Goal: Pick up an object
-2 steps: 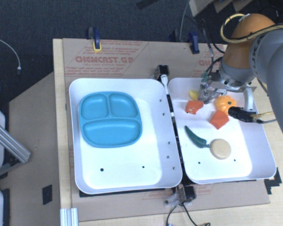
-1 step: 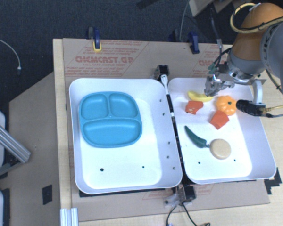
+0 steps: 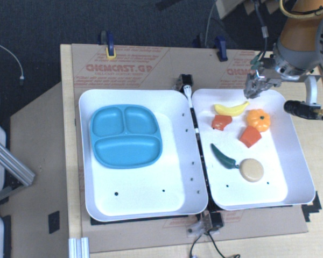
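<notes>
1. Gripper (image 3: pixel 254 90) position: I see it above the far edge of the right bin (image 3: pixel 296 144), just beyond the banana (image 3: pixel 231 109). I cannot tell its state at this size, and I see nothing in its hold.
2. Risk, missed pick: I judge the banana the nearest candidate. Its curved, low body could slip aside if the descent lands off centre.
3. Risk, crowding: the orange pumpkin-shaped toy (image 3: pixel 258 119), the red block (image 3: pixel 250 137) and the small red piece (image 3: pixel 221 122) lie close together near the banana. A wide approach could nudge a neighbour or catch 2 items at once.
4. Risk, rim contact: the gripper stands close to the bin's far wall, so a straight descent could strike the rim.
5. Right bin contents: the 4 items above, plus a dark green pepper-like piece (image 3: pixel 223 157) touching a tan round disc (image 3: pixel 252 170) nearer the front.
6. Left bin (image 3: pixel 97 192) contents: 1 blue divided plate (image 3: pixel 126 136) with 3 compartments, nothing in them.
</notes>
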Robot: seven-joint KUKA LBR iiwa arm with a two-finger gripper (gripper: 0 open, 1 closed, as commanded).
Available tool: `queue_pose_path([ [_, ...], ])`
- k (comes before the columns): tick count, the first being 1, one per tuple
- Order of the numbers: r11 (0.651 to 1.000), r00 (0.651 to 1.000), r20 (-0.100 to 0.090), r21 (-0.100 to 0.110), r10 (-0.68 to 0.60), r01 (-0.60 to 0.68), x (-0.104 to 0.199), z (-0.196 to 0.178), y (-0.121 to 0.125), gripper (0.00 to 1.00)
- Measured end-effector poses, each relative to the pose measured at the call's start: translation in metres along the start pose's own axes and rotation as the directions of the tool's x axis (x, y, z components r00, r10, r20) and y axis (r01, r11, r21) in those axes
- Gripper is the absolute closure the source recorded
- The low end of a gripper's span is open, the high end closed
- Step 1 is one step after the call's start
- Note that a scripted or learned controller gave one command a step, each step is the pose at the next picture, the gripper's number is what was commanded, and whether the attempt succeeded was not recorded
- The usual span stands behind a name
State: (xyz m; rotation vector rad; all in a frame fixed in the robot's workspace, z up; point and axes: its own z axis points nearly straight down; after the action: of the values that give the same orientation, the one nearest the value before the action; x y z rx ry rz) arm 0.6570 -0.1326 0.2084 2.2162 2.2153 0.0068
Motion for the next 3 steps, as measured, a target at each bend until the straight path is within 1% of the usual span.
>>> queue_pose_path([
  [1, 1.0, 1.0, -0.001, 0.006, -0.001, 0.001, 0.0, -0.002, 0.001, 1.0],
  [3, 1.0, 1.0, -0.006, 0.01, -0.007, 0.007, 0.105, -0.027, -0.022, 1.0],
])
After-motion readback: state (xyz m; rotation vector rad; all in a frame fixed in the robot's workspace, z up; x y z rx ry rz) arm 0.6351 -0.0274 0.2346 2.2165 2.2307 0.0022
